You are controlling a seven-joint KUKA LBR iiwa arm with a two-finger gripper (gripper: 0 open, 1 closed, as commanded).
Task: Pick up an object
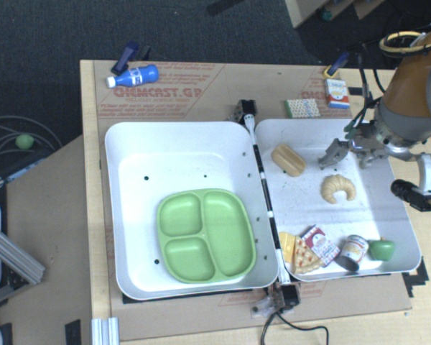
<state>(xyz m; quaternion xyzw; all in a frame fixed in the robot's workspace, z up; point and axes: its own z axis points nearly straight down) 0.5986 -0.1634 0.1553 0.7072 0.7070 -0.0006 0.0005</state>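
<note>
My gripper (349, 154) hangs over the far part of the right bin (388, 200), open, with nothing between its fingers. A croissant (338, 187) lies just in front of it, apart from the fingertips. To the gripper's left rests a tan bread roll (289, 159). Along the bin's near edge lie a yellow waffle piece (296, 253), a red and white snack packet (320, 246), a small can (353, 250) and a green fruit-like toy (381, 249).
The left bin (129, 192) holds a green divided plate (205, 234). Behind the bins, on the bench, lie a blue bottle (133, 75) and two small boxes (302, 108) (336, 92). A black clamp (246, 110) sits between the bins at the back.
</note>
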